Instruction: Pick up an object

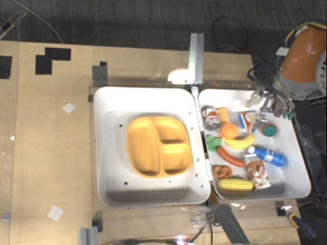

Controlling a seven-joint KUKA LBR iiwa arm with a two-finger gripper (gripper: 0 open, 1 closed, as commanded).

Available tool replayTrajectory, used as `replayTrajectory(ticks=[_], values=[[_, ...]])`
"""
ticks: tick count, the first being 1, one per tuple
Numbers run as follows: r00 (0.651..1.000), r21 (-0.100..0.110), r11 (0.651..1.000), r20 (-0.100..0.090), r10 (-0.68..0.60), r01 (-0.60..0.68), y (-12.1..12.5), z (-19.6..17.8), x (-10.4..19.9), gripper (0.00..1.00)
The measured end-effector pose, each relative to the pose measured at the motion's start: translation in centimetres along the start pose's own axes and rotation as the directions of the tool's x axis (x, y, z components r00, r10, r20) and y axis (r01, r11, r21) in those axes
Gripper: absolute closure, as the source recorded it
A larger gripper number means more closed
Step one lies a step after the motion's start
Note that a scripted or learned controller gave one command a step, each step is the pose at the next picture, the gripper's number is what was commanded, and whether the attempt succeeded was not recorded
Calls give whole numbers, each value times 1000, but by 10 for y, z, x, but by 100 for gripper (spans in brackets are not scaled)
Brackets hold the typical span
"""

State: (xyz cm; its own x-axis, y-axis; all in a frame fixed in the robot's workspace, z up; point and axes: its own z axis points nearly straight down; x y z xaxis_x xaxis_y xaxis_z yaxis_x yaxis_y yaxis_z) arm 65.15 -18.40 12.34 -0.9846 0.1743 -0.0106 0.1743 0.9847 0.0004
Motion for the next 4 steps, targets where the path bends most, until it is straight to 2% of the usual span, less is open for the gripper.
replayTrajectory(ticks=[1, 2, 3, 4], values=[[1000, 0, 1000, 0, 0, 0, 0, 0, 0, 0], [953, -7, 954, 31, 301, -301, -13, 21, 42, 0], [960, 0, 960, 6, 281, -281, -22, 20, 8, 0], [901, 1, 901, -4, 434, -434, 47, 35, 6, 0]])
